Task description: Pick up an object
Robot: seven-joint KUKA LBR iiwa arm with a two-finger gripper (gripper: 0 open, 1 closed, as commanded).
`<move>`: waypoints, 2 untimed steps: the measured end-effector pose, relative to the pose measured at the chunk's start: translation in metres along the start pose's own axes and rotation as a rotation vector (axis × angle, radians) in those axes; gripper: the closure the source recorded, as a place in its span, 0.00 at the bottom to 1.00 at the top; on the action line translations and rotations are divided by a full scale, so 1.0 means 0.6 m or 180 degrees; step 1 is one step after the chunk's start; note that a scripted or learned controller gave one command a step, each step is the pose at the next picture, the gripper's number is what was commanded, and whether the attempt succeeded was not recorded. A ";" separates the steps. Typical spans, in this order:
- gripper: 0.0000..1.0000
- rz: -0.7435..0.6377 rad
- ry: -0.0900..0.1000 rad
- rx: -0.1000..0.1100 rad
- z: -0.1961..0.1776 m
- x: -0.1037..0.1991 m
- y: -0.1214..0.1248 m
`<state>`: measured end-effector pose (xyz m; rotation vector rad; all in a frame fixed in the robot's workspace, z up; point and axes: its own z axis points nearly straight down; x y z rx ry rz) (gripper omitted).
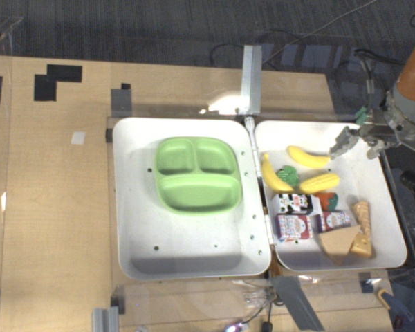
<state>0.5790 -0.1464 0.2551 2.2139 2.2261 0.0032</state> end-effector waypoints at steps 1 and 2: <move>0.00 0.0142 -0.0001 0.0003 0.255 -0.014 0.047; 0.00 0.0344 0.0003 0.0001 0.221 -0.006 0.025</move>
